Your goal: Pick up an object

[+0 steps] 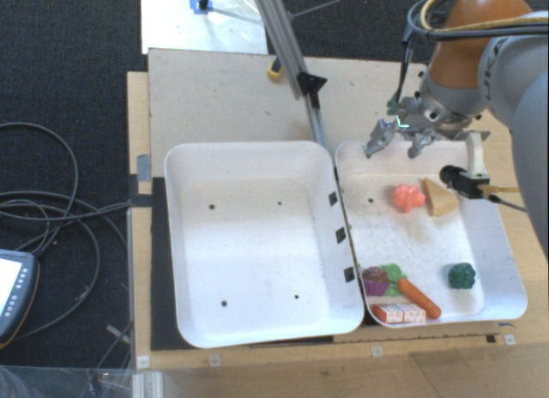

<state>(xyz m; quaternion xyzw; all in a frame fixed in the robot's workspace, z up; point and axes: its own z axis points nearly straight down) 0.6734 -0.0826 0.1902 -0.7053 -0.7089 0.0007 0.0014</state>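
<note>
Over the bench: left bin (257, 242) white, shallow. Right bin (493, 242) holds purple-green toy (382, 279), carrot (419, 298), small red box (398, 312) at front; pink piece (407, 197), tan wedge (441, 198) mid; dark green lump (461, 275). Gripper (398, 143) above rear rim, fingers spread, gripping nothing.

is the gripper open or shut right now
Open. The gripper hangs over the far edge of the right bin with its two fingers spread apart and nothing between them; the toys lie nearer the camera.
</note>
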